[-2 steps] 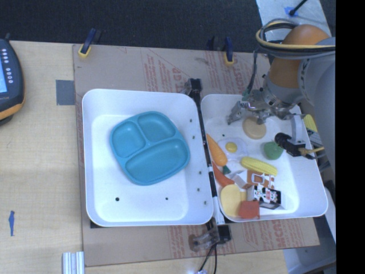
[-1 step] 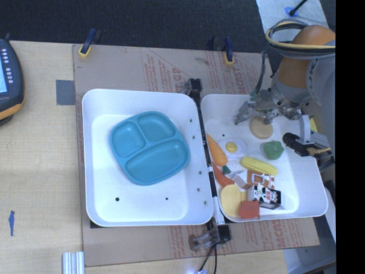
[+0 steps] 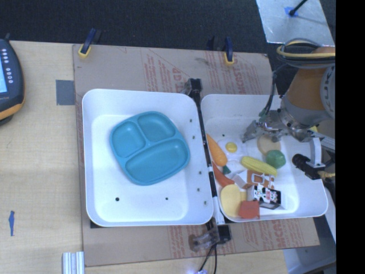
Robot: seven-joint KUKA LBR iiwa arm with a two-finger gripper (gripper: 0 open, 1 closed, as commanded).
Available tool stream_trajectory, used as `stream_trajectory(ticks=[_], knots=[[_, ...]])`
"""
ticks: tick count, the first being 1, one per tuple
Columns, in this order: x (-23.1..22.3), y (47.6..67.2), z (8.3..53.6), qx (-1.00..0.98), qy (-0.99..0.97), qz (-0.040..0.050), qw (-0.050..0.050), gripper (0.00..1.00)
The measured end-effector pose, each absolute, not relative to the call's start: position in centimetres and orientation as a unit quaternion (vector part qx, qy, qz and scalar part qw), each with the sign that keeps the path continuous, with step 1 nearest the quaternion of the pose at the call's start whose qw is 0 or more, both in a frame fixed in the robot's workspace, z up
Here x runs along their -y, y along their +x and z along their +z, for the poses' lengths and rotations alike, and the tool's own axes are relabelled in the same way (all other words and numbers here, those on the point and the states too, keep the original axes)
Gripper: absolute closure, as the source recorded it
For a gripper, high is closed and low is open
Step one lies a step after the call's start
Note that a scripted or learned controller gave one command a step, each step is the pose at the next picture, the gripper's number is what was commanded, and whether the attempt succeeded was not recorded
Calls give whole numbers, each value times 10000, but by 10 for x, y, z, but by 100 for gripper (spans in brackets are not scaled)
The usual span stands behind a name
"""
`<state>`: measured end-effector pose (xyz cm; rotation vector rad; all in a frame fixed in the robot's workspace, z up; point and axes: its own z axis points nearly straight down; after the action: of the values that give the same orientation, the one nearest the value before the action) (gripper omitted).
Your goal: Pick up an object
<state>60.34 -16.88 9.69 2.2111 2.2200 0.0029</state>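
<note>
The right bin (image 3: 308, 204) holds a heap of small toy foods. A green round piece (image 3: 275, 157) lies near the middle, touching a pale beige round piece (image 3: 264, 145) just behind it. A yellow corn cob (image 3: 258, 165) lies slantwise just left of the green piece, and a small yellow ball (image 3: 231, 148) sits further left. An orange carrot (image 3: 216, 151) lies along the bin's left wall, with a red-orange piece (image 3: 223, 179) below it. Toward the front are a pale yellow disc (image 3: 230, 198), a red block (image 3: 248, 210) touching its lower edge, and a small printed card or packet (image 3: 266, 190) in orange, white and black; its print is too small to read.

The hand (image 3: 278, 127) hangs over the back of this bin, just above the beige and green pieces. Whether it is spread or clenched cannot be told, and nothing shows grasped in it. The grey arm with its orange band (image 3: 311, 87) comes in from the right.

The left bin (image 3: 91, 153) carries a blue divided plate (image 3: 150, 147) with three compartments. Both bins rest on a brown cardboard sheet (image 3: 142, 67) with faint red printing, illegible, clipped to the wooden counter (image 3: 34, 170). A dark handheld device (image 3: 8, 79) lies at the counter's left edge.
</note>
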Motion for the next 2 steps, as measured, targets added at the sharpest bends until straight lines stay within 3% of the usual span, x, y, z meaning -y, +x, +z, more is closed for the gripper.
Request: stream_trajectory(ticks=[1, 2], knots=[[136, 521, 97, -7079, 7063, 18, 59, 0], [217, 478, 96, -7062, 7080, 18, 59, 0]])
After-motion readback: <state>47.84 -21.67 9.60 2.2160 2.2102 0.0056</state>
